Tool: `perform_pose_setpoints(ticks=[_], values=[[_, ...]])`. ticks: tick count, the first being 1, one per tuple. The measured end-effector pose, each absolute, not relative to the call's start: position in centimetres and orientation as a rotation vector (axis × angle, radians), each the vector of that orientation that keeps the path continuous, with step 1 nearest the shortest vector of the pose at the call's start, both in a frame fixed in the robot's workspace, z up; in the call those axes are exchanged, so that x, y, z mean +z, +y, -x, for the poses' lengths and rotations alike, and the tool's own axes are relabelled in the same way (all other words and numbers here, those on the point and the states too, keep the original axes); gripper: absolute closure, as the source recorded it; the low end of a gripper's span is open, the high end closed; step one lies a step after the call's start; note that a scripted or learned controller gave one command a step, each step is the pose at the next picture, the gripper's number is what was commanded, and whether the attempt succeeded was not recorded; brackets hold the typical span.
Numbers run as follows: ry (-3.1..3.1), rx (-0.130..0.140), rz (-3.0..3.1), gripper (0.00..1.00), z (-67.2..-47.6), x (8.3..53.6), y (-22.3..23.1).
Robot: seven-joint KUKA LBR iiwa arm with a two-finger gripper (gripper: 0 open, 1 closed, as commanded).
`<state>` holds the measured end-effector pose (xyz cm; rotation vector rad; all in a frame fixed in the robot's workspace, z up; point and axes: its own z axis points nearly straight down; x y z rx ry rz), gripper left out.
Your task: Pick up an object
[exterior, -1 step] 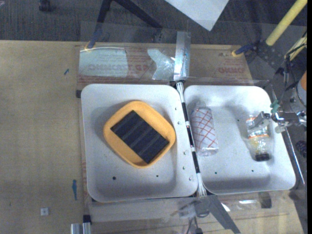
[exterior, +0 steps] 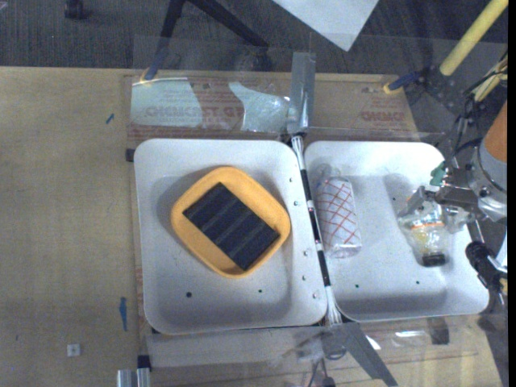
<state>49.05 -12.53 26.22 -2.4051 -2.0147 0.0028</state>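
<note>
The gripper (exterior: 431, 208) stands low in the right-hand white bin (exterior: 379, 285), near that bin's far right side. Directly beneath and against it lies a small crinkled clear plastic packet with orange and dark contents (exterior: 426, 234).

Handling judgement: the packet looks light, soft and slippery, and likely to crumple or slide rather than resist a squeeze. The best hold appears to be across its bunched middle, not its loose edges.

Tool state: the metal fingers are in among the packet's upper folds, but the glare and clutter there hide how far apart they stand. Whether the packet is between them cannot be told, so no hold is confirmed.

Well to the tool's left, in the same bin, lies a white cylindrical wrapper with a red lattice pattern (exterior: 336, 214). Farther left, in the other white bin (exterior: 161, 297), rests a yellow rounded-square dish with a dark ribbed insert (exterior: 230, 220).
</note>
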Motion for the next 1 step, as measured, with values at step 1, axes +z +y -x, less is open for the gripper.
perform_pose_setpoints(ticks=[1], values=[[-2.053,0.001,2.379,0.00,-54.08,20.71,-15.65]])
